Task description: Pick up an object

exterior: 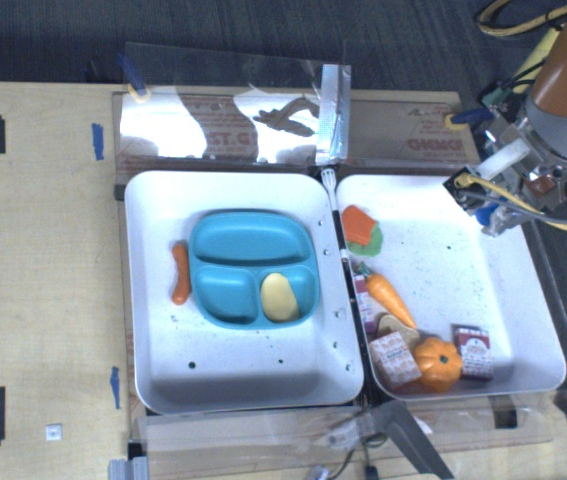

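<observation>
My gripper (487, 206) hangs over the far right corner of the right bin (483, 268), below the arm's orange band; nothing shows in it. In that bin lie a red-orange piece with a green end (360, 228) at the far left, a carrot (390, 301) in the middle left, and a small orange pumpkin (438, 361) at the near edge. A brown packet (393, 356) sits left of the pumpkin and a red-and-white packet (473, 350) sits to its right. All of these lie well left of and nearer than the gripper.
The left bin (153, 358) holds a blue divided tray (248, 263) with a yellow oval piece (279, 296) in its near right compartment. An orange sausage (180, 273) lies left of the tray. A clear sheet (223, 108) and cardboard stand behind the bins.
</observation>
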Controlling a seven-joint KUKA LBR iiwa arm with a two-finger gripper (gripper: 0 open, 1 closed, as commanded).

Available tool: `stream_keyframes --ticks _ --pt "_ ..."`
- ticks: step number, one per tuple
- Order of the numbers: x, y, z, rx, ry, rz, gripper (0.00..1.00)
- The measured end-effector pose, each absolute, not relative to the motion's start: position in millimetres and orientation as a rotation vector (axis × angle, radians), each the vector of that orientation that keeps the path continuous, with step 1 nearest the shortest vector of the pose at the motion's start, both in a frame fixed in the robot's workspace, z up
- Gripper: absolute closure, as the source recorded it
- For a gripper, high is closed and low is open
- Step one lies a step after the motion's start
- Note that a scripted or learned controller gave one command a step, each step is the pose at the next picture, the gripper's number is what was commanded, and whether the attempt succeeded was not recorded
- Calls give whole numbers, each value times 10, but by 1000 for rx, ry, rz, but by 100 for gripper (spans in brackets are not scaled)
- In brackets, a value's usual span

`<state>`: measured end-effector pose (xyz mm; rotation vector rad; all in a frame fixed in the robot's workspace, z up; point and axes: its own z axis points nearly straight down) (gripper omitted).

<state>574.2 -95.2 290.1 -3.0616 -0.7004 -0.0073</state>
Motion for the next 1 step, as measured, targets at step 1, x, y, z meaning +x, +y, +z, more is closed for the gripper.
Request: stream_keyframes --ticks 1 --pt "5615 -1400 2188 -3123 -314 11 100"
